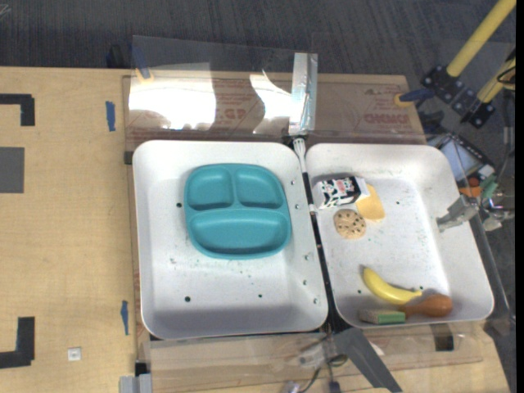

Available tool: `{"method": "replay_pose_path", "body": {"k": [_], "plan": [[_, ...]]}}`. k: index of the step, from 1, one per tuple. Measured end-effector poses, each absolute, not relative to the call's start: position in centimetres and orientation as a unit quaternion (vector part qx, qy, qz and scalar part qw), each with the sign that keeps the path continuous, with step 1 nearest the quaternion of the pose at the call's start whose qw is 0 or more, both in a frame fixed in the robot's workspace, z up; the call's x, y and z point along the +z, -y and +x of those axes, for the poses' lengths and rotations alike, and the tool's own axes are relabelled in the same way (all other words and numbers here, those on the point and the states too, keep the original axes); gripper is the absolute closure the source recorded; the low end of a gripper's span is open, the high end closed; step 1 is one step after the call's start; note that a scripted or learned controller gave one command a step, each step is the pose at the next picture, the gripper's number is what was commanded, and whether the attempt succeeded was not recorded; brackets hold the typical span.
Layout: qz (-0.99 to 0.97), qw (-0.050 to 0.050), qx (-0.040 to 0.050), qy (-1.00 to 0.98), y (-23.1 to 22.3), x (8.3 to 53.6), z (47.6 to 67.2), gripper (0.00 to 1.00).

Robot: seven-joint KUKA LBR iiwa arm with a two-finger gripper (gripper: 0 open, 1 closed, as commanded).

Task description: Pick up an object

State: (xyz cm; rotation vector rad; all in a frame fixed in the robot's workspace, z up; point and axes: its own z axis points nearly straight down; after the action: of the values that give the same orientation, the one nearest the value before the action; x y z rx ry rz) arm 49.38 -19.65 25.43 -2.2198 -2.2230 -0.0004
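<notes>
On the desk (pixel 57 244), the right bin (pixel 434 256) holds the loose things: a yellow banana (pixel 386 287) curved along the front, touching a brown, pear-shaped piece (pixel 431 304), with a flat green and grey item (pixel 381 317) at the front wall. Near the bin's back left corner sit a black-and-white milk carton (pixel 337 191), a round speckled cookie (pixel 350 223) and an orange-yellow wedge (pixel 371 204). A teal divided plate (pixel 237 210) lies in the left bin (pixel 164 289), and the gripper (pixel 467 210) hangs at the right bin's right rim, its grasp too small and blurred to tell.
</notes>
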Motion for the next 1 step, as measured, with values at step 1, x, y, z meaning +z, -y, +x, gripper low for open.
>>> {"method": "replay_pose_path", "body": {"k": [1], "plan": [[-0.634, 0.005, 0.0014, 0.773, 10.83, 13.49, 49.68, 0.0]]}}
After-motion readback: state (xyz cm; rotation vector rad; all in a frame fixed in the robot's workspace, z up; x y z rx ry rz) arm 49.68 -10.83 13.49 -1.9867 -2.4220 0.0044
